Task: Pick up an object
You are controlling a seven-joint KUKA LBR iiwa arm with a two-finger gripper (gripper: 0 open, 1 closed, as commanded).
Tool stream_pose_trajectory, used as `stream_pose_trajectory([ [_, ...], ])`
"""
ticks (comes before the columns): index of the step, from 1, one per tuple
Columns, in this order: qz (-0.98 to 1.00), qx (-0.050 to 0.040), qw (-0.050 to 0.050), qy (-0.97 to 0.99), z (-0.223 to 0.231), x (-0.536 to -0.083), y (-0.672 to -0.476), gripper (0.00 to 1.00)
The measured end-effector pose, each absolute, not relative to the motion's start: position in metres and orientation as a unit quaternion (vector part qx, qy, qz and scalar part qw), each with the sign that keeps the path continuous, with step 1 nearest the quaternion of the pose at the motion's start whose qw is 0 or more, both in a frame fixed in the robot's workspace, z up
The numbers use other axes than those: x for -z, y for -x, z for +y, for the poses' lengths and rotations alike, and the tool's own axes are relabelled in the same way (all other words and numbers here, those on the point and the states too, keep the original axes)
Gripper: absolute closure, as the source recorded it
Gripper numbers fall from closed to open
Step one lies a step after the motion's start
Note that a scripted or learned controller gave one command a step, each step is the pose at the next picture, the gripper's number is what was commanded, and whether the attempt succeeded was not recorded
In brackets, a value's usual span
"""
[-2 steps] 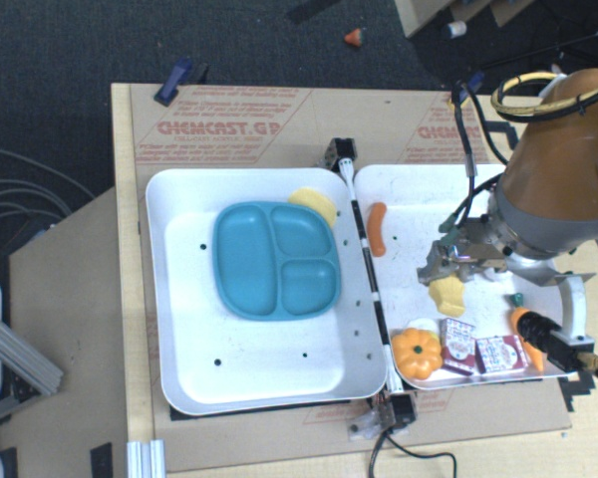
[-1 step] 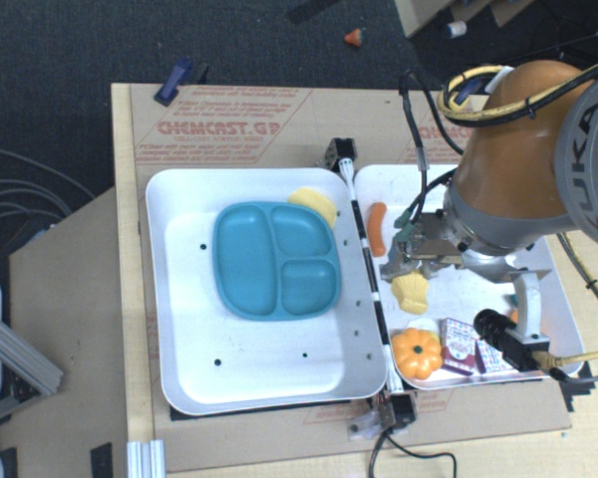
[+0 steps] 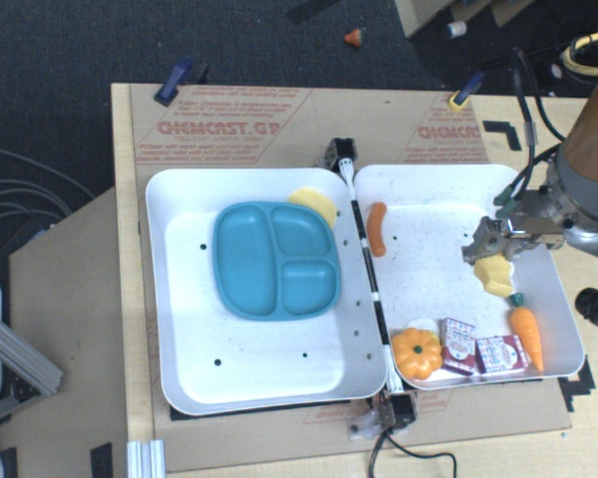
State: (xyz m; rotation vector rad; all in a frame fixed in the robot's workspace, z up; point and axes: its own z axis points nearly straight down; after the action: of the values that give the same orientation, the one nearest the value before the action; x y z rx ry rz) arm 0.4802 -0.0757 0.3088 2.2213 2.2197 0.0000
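Looking down at a slant on the right bin [image 3: 448,179], white and shallow. Reaching in over the right bin's far-right wall, the grey arm [image 3: 583,182], ending in the gripper [image 3: 493,239] above the right half of the bin's floor. Cannot tell from here whether open or closed, nor whether gripping anything. Just under the gripper, toward the right bin's near side, a pale yellow chunk [image 3: 497,276], lying on the floor; contact between the two unclear. Close to the right bin's right wall, an orange carrot [image 3: 526,337] pointing toward the near corner. Along the right bin's near wall, two red-and-white packets [image 3: 457,346] [image 3: 501,354] side by side, and in its near-left corner a small orange pumpkin [image 3: 417,354]. Against the right bin's left wall, an orange sausage [image 3: 377,229], lengthwise. Adjoining the right bin on its left, the left bin [image 3: 179,297], holding a blue divided plate [image 3: 276,260] with a yellow lump [image 3: 315,205] at its far-right corner.
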Motion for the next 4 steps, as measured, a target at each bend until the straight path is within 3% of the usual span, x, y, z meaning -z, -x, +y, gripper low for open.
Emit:
stream_pose_trajectory([
  [1,0.708,0.0008,-0.002,-0.707,-0.029,-0.251,-0.489,1.00],
  [2,0.707,0.0008,-0.002,-0.707,0.037,-0.255,-0.479,1.00],
  [3,0.708,-0.0001,0.000,-0.707,0.095,-0.260,-0.483,1.00],
  [4,0.707,-0.0001,0.001,-0.708,-0.006,-0.276,-0.509,1.00],
])
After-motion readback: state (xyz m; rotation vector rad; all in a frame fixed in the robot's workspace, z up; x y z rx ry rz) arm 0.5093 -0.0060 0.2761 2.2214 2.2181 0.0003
